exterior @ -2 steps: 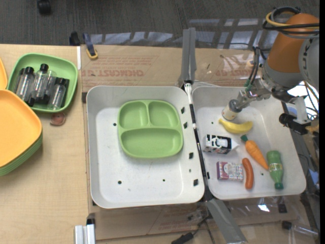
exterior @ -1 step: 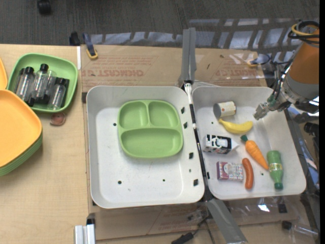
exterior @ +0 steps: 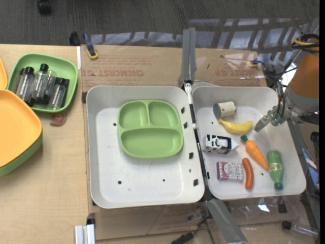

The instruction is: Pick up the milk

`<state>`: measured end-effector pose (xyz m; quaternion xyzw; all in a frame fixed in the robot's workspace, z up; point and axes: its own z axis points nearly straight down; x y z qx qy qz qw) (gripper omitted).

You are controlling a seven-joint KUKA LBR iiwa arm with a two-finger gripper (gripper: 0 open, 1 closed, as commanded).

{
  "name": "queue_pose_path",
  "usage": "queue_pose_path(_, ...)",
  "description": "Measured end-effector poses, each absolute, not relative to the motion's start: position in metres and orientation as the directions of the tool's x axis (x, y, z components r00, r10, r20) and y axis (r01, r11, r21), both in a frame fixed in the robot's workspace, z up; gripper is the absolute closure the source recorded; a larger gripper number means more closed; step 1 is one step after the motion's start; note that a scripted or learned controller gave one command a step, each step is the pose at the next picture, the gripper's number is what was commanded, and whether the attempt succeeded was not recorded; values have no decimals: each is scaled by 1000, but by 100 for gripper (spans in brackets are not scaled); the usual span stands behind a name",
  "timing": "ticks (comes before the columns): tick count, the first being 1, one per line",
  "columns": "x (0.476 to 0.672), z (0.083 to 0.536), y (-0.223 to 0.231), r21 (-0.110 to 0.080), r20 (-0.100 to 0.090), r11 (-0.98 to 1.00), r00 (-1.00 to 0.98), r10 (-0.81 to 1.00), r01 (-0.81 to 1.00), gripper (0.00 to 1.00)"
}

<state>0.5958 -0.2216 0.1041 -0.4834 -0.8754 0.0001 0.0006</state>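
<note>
Milk carton (exterior: 218, 143) lies at your right bin's (exterior: 297, 184) left side; gripper (exterior: 265, 122) hovers right of banana (exterior: 236, 126), finger state indeterminable.

Glossy printed milk carton (exterior: 218, 143) beside a smooth plastic banana (exterior: 235, 126), matt white plastic bin (exterior: 297, 187), matt green plastic plate (exterior: 150, 128), wooden bench (exterior: 45, 197)

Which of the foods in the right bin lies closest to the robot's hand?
The yellow plastic banana. It lies just left of the hand, while the orange carrot sits lower, and the black-and-white milk carton farther left.
</note>
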Motion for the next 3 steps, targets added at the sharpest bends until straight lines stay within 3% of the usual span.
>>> queue_pose_path(1, 648, 93, -199, 3, -4, 741, -741, 672, 672, 100)
queue_pose_path(2, 636, 125, -197, 1, -4, 773, -773, 634, 634, 100)
queue_pose_path(3, 609, 154, -222, 2, -4, 941, -941, 338, 338, 100)
